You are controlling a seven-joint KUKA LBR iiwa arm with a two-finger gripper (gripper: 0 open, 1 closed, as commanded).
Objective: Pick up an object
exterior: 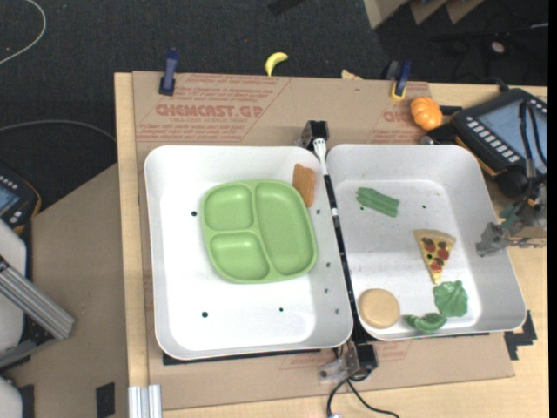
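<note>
A pizza slice [434, 252] lies in the right bin [487, 198], and we see the gripper [498, 236] at its right rim; whether it is parted, we cannot tell.

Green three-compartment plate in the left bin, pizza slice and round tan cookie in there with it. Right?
Not quite. The camera view shows the green three-compartment plate in the left white bin, but the pizza slice and round tan cookie lie in the right white bin.
</note>
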